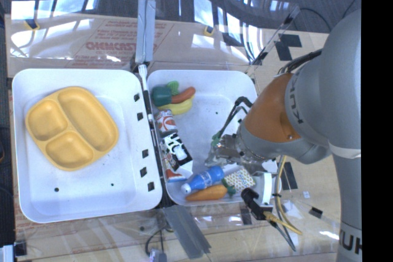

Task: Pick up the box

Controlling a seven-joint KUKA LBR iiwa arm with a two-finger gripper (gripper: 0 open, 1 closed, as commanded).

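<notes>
Arm (319,101): grey with orange band, reaching in from the right over the right bin.
Gripper (222,153): low over the right bin's near half, just right of the box; fingers' state cannot tell, hidden under the wrist.
Box (172,145): long, printed white, red and black, lying along the right bin's left wall, apart from the gripper.
Right bin (202,80): green and yellow toy food (172,99) at the far left; blue bottle (204,180) and orange carrot (207,193) at the near edge.
Left bin (73,205): yellow divided plate (70,127) toward its far left.
Desk (92,40): carrying both bins side by side.
</notes>
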